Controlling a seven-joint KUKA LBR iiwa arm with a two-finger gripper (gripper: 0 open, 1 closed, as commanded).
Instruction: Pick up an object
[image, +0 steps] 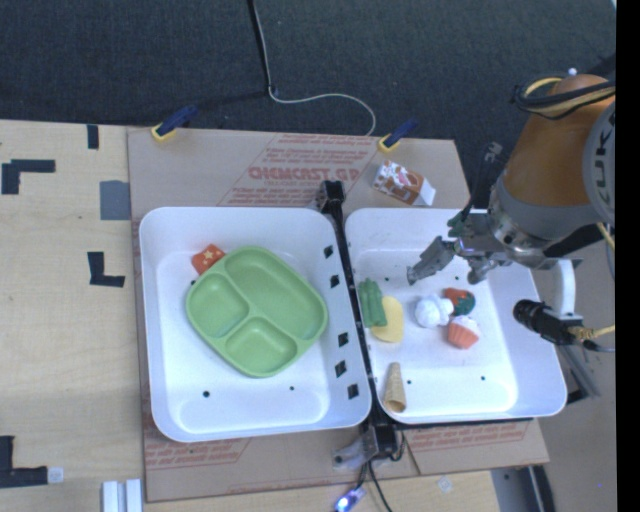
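The gripper (450, 264) hangs with fingers spread wide and nothing between them, above the right bin (500, 395), just beside the white ball (430, 312).

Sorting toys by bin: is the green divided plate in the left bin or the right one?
In the left bin. The green divided plate lies flat inside its walls, beside a small orange-red piece.
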